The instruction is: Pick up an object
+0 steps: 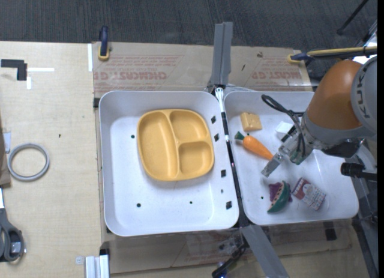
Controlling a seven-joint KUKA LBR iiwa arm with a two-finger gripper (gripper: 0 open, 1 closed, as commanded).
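In the right bin (336,211) lie a toy carrot (257,146), a tan cheese-like block (251,122), a watermelon slice (278,196) and a red and white packet (308,193). My gripper (272,167) hangs low over the middle of this bin, slanting down to the left. Its tip is just right of and below the carrot's thick end, and above the watermelon slice. I see no object in its grasp. A small white piece (284,131) lies partly under the wrist.
The left bin (120,199) holds a yellow divided plate (176,144). A grey divider (222,54) runs between the bins at the back. On the bench to the left sit a roll of tape (26,161) and scissors (11,242).
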